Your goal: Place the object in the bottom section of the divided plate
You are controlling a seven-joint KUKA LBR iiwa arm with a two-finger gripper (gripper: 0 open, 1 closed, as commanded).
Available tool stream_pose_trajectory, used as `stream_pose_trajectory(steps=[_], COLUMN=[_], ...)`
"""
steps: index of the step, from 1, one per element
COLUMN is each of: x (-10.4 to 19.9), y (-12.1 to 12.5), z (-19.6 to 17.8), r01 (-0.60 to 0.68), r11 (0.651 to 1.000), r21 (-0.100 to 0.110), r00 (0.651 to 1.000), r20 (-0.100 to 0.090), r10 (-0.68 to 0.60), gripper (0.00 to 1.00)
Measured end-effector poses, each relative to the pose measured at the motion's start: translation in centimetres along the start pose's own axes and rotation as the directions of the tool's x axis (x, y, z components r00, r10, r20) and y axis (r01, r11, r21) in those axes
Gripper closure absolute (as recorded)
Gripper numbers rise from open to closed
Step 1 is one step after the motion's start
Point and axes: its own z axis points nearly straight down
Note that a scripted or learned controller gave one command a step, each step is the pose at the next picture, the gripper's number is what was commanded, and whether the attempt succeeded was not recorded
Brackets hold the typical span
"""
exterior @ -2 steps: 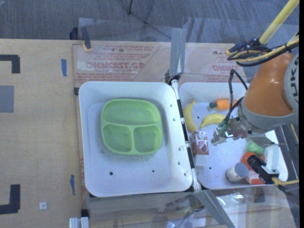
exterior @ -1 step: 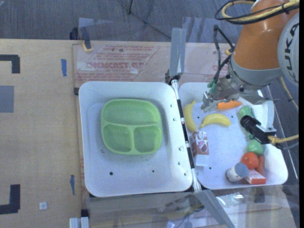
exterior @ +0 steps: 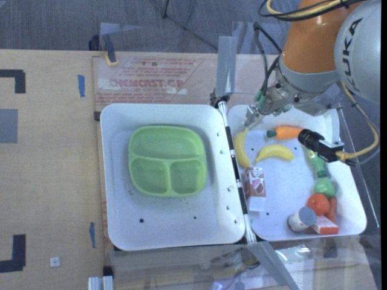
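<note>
A green divided plate lies in the left white bin. It has one wide section on its far side and two smaller ones on its near side, and nothing lies in any of them. My gripper hangs over the far left corner of the right bin, just above a yellow banana lying along that bin's left wall. A second banana and an orange carrot lie just right of the gripper. I see nothing held in it.
The right bin also holds a snack packet, a green pepper, a tomato, a white cup and a small red box. A black cable fitting on the arm hangs over the bin.
</note>
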Motion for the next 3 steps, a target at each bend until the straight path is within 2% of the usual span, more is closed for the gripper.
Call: stream_pose_trajectory(steps=[1, 2, 3], x=[3.9, 8.3, 8.8], y=[-3.1, -7.8, -1.7], z=[2.8, 7.8, 2.9], r01=[0.185, 0.124, 0.278], r11=[0.983, 0.992, 0.961], r21=[0.003, 0.003, -0.001], r00=[0.983, 0.992, 0.961], r20=[-0.003, -0.004, -0.001], r10=[-0.185, -0.124, -0.278], gripper=[1.0, 1.0, 1.0])
